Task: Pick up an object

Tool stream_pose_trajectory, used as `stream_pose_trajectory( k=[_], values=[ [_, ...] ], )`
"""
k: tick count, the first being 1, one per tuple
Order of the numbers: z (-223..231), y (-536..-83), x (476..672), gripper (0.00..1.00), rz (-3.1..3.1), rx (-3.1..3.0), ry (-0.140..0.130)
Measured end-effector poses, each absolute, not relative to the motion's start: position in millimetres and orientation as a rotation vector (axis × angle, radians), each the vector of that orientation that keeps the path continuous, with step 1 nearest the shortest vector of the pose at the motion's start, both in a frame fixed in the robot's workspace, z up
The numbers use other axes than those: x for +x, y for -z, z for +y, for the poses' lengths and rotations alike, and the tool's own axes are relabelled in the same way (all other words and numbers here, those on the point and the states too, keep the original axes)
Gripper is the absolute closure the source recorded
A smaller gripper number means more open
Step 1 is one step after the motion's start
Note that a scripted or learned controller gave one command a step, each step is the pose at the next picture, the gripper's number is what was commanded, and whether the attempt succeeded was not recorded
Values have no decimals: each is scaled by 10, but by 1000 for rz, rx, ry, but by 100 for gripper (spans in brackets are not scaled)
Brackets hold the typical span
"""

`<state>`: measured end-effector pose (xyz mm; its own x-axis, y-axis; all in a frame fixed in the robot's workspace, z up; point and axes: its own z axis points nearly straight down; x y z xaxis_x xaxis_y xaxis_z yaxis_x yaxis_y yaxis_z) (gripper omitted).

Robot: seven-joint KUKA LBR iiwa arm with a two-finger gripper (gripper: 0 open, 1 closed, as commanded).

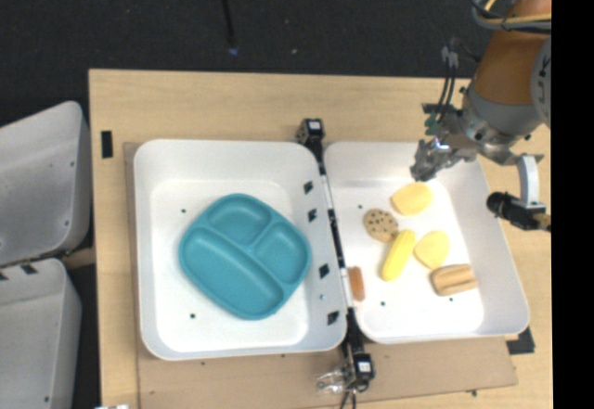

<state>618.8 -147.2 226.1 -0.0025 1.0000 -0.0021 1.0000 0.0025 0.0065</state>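
- Over the far edge of the right bin [501, 310], my gripper [425, 166] hangs just beyond the nearest yellow piece [411, 199]; the view is too coarse for me to tell how it is set, and I see nothing in its hold.
- That piece lies in the far half of this bin, apart from the others, so I judge it the easiest pick: nothing crowds it and the wall leaves room on its far side.
- To do it well, I would centre over its middle, line my closing direction across its shorter width, and come straight down before closing.
- It looks smooth and rounded, probably moulded plastic, so an off-centre squeeze could make it squirt sideways.
- Nearer the camera lie a round brown cookie [379, 223] with dark specks, a long yellow banana-like shape [398, 255] just beside it, another yellow lump [431, 249], and a tan bread-like roll [454, 279].
- A small orange stick [356, 283] sits against the dividing wall, awkward to reach.
- A glossy teal divided plate [243, 255] rests in the left bin [148, 324]; too flat and broad for me.
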Motion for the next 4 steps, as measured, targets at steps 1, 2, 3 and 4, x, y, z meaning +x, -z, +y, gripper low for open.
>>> stream_pose_trajectory(
  k=[1, 2, 3, 4],
  values=[
    [-1490, -2791, 6200, 100, 2219, 2214, -5],
    [-1039, -2815, 6324, 100, 2226, 2213, -4],
    [-483, -2656, 6362, 100, 2228, 2215, 0],
    [74, -2518, 6495, 100, 2228, 2213, -3]
  ],
)
